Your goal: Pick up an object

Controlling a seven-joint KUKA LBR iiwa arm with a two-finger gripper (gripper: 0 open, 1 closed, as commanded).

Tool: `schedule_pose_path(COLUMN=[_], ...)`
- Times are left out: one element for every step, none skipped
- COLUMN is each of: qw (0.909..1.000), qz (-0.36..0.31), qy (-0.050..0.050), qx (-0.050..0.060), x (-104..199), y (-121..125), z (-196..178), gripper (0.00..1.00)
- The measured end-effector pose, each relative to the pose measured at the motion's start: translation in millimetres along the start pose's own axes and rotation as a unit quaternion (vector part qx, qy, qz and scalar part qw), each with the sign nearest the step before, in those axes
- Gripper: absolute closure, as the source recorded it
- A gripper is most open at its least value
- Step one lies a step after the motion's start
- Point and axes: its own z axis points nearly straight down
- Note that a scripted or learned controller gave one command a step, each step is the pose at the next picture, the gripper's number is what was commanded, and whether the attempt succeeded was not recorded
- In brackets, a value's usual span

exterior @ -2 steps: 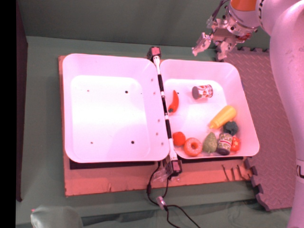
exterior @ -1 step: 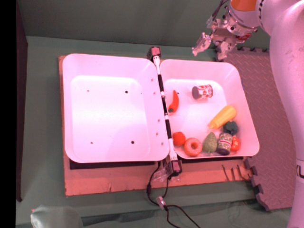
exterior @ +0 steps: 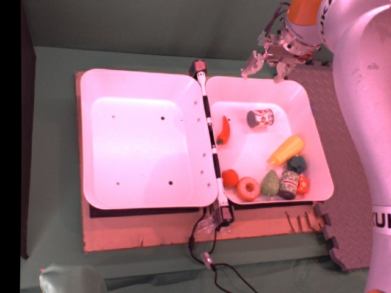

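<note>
Gripper (exterior: pixel 266 65) open above right bin's (exterior: pixel 305 102) far rim; can (exterior: pixel 261 118) below.

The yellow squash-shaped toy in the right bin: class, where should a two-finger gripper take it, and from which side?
Probably from above, closing across the middle of the yellow squash-shaped toy. It lies flat and slanted, its long sides free, while the dark green lumpy toy crowds its lower end. The gripper hovers above the bin's far rim.

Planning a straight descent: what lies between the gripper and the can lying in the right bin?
In the camera view, only the bin's back rim and bare white floor lie between gripper and can.
</note>
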Motion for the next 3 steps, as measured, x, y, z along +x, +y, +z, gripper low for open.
schedule_pose_path(qw=[1.0, 1.0, 1.0], qz=[0.0, -0.001, -0.002], qy=[0.001, 0.0, 0.001], qx=[0.001, 0.006, 0.009], x=[-0.7, 1.3, 0.8], y=[-2.2, -1.8, -3.2], z=[57.1, 74.1, 85.8], gripper=[0.0, 0.0, 0.0])
